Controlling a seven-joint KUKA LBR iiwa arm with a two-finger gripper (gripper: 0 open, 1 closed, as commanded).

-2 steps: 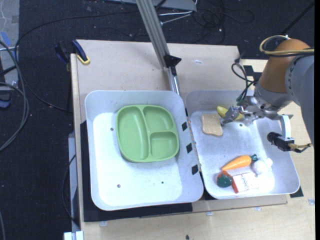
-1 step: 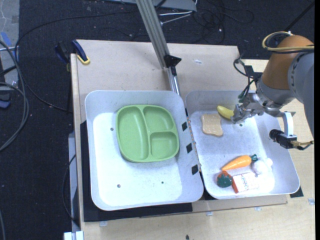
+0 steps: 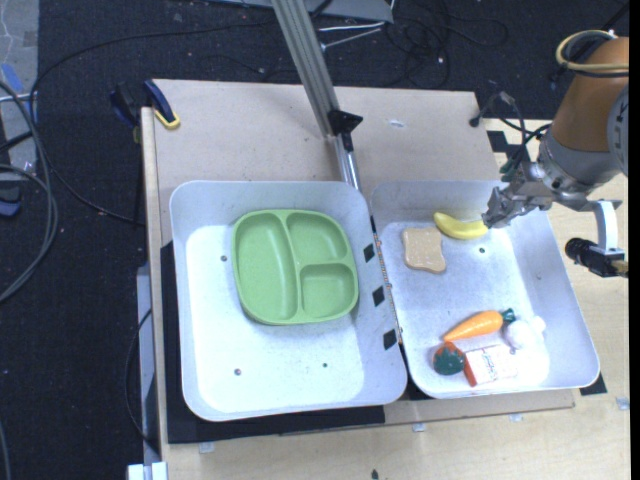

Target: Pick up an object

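Two shallow white bins are sitting side by side on the tan bench (image 3: 250, 138) I am watching. Lying at the far edge of the right bin (image 3: 560, 298) is a curved yellow toy banana (image 3: 459, 226), and my two-finger gripper (image 3: 497, 214) is touching its right end; I cannot tell how it is set. Just nearer, a tan slice of toy bread (image 3: 424, 250) is lying flat. An orange toy carrot (image 3: 478, 324) is resting near the front. A green divided plastic plate (image 3: 296, 266) is occupying the left bin (image 3: 200, 368).
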